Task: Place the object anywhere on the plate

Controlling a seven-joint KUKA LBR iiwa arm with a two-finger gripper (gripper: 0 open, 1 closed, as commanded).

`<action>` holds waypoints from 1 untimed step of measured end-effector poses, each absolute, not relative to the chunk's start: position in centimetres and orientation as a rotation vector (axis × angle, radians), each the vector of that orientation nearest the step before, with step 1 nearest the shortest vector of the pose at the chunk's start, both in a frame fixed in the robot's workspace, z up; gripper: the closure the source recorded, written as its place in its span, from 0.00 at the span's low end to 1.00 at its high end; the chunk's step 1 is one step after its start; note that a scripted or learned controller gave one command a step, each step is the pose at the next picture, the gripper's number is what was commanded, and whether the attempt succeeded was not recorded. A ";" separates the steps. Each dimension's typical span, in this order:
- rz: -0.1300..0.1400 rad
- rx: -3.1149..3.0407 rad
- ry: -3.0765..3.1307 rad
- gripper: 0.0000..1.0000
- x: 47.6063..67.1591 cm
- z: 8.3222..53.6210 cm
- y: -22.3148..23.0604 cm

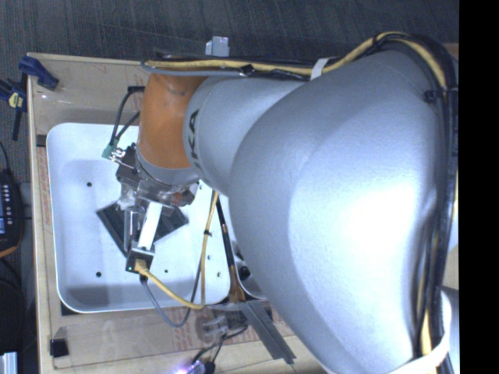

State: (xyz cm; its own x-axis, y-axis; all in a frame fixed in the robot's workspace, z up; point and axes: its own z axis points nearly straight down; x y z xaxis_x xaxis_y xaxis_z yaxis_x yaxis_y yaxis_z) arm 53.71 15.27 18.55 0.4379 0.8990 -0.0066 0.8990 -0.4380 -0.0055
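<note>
Wooden tabletop [47,326] with a white bin [70,209] at left, seen from above at a slant.

Dark flooring surrounds the tabletop, and blue clamps [35,72] sit at its upper left corner. Arm [343,209], grey with an orange band [164,127] above the wrist, reaches in from the right and covers most of the second bin, of which a small white edge [249,291] shows. Tool [140,248] hangs low over the left bin, above a dark flat plate [113,220] lying on the bin floor. Whether the tool is released or clenched cannot be told. No object can be made out between its tips or on the plate. Yellow cable [175,294] loops from the tool toward the bin's near wall.
</note>
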 end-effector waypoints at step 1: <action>0.008 -2.769 -1.479 1.00 48.1 23.7 8.2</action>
State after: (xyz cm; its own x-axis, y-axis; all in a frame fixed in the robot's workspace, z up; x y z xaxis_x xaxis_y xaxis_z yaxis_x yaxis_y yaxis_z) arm 48.11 8.20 23.69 0.5559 0.8312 -0.0036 0.8312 -0.5559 -0.0041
